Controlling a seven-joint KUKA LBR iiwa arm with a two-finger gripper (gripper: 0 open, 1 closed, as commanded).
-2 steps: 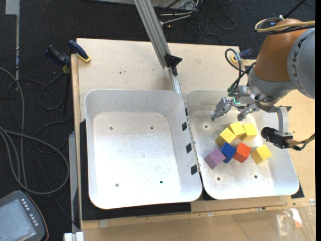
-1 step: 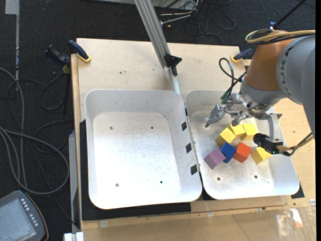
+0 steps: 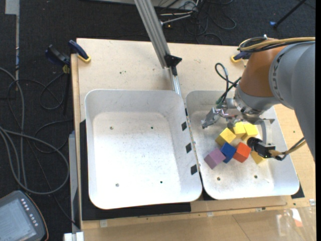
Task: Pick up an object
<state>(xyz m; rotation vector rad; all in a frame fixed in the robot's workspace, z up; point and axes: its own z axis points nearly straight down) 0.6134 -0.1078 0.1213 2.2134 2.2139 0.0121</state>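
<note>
camera view | gripper [image 3: 226,115] low in right bin [image 3: 281,185], just above blocks [image 3: 235,142] | finger state: cannot tell | nothing visibly grasped; pick not yet done

Left bin [image 3: 135,149]: floor lying open throughout, allowing unobstructed access from above. Right bin [image 3: 281,182]: blocks crowding the centre, namely yellow blocks [image 3: 239,131], blue block [image 3: 228,150], orange block [image 3: 242,152] and purple block [image 3: 214,158], lying touching or just beside one another. The arm [image 3: 271,74] is overhanging the right bin's upper portion. A slanted metal rail [image 3: 153,26] is crossing above the table [image 3: 125,59] toward the divide between bins.
</note>
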